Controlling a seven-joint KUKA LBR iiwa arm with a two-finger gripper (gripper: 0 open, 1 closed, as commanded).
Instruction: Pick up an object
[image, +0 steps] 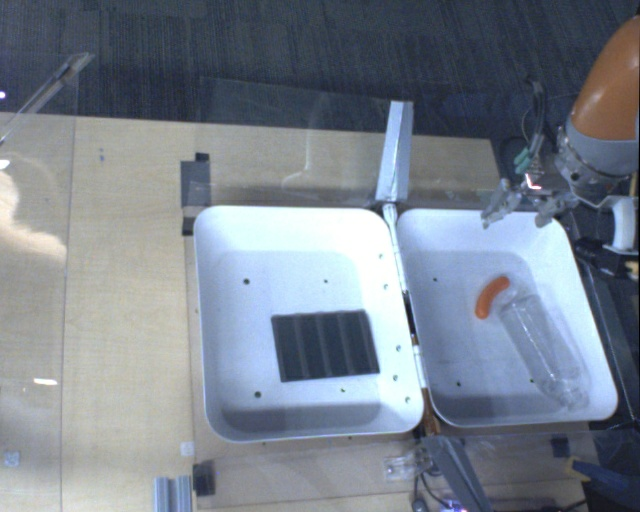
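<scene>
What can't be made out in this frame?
- Tool, camera view: small and blurred above the right bin's far rim; finger spacing unreadable.
- Clear bottle: transparent against the white floor, outline faint, contents unclear.
- Orange object: too small to identify.
- Arm: cut off by the right edge.

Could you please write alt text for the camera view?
The claw hangs open over the right bin's far edge, holding nothing. That bin holds a clear plastic bottle with an orange cap; the left bin holds a dark ridged panel.

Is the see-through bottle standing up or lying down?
Lying down. The clear bottle stretches flat across the right bin's floor.
</scene>
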